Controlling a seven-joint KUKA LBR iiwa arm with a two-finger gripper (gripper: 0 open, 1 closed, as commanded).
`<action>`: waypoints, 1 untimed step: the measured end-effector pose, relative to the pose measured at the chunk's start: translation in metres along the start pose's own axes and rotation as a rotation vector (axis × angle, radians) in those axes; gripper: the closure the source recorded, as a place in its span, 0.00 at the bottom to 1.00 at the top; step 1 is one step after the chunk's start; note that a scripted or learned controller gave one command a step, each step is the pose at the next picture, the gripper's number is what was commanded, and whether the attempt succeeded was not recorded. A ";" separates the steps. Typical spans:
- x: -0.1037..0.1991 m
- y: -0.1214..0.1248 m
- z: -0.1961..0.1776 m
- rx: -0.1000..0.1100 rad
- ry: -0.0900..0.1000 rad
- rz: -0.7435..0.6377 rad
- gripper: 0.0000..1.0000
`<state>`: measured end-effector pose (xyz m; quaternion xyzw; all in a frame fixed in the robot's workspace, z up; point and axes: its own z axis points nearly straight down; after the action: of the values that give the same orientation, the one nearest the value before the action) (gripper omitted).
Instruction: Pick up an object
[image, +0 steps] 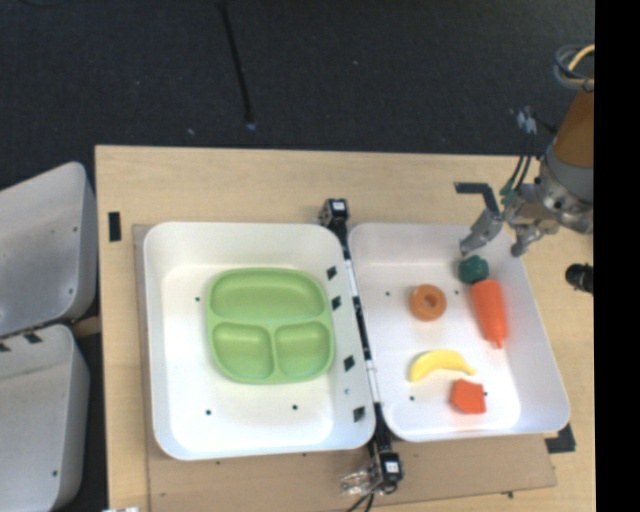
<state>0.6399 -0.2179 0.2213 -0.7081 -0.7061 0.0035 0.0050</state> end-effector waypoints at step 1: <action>0.000 0.003 -0.009 -0.013 -0.003 -0.004 0.00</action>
<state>0.6427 -0.2174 0.2301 -0.7067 -0.7075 0.0002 -0.0008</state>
